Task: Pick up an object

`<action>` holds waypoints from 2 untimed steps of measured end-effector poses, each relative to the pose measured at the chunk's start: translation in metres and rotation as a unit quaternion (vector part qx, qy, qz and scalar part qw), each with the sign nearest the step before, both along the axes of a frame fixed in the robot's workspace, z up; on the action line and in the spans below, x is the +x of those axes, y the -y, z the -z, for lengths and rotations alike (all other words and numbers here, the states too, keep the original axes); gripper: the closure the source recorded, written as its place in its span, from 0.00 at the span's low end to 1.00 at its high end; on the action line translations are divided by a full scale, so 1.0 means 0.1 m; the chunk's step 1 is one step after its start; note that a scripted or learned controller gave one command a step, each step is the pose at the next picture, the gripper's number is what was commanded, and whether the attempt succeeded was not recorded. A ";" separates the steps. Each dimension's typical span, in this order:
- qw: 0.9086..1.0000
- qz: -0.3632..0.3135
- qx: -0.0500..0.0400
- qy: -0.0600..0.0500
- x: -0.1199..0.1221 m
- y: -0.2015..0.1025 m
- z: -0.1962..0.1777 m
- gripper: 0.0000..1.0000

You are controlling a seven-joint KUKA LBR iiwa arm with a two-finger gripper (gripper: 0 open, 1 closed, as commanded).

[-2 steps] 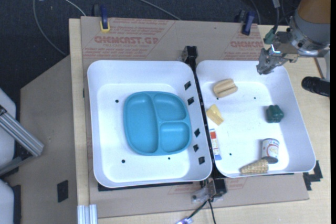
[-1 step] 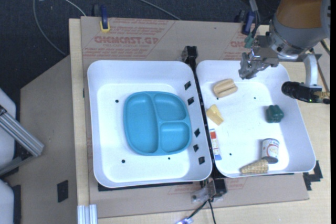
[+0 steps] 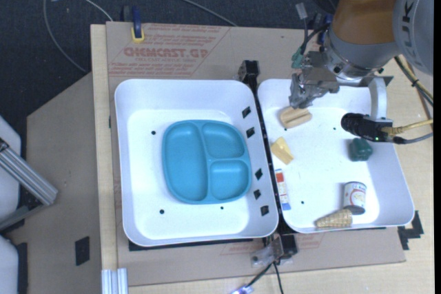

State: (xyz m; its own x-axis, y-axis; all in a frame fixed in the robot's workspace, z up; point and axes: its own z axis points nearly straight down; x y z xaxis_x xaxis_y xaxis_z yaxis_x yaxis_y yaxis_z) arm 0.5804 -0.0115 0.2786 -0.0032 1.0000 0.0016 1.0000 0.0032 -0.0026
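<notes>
My gripper (image 3: pixel 301 101) hangs over the far left part of the right bin (image 3: pixel 324 141), its dark fingers (image 3: pixel 298 97) just above and touching the top of a tan bread-like block (image 3: pixel 295 118). The block lies on the bin floor below the fingertips; I cannot tell whether it sits between them. A pale yellow wedge (image 3: pixel 281 150) lies a little nearer the front. A dark green lump (image 3: pixel 359 149) rests at the right side. A small tin can (image 3: pixel 354 195) and a waffle cone (image 3: pixel 334 219) lie near the front edge.
The left bin (image 3: pixel 138 148) holds a blue divided plate (image 3: pixel 205 160). A thin red, white and blue stick (image 3: pixel 282 188) lies along the right bin's left wall. A black cylinder with yellow cable (image 3: pixel 365 125) juts over the right bin. Black clips run down the divider between bins.
</notes>
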 end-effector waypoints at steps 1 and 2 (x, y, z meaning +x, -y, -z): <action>1.000 0.001 0.000 0.000 -0.07 -0.45 0.05 1.00; 1.000 0.000 0.000 -0.001 -0.23 -0.88 0.31 1.00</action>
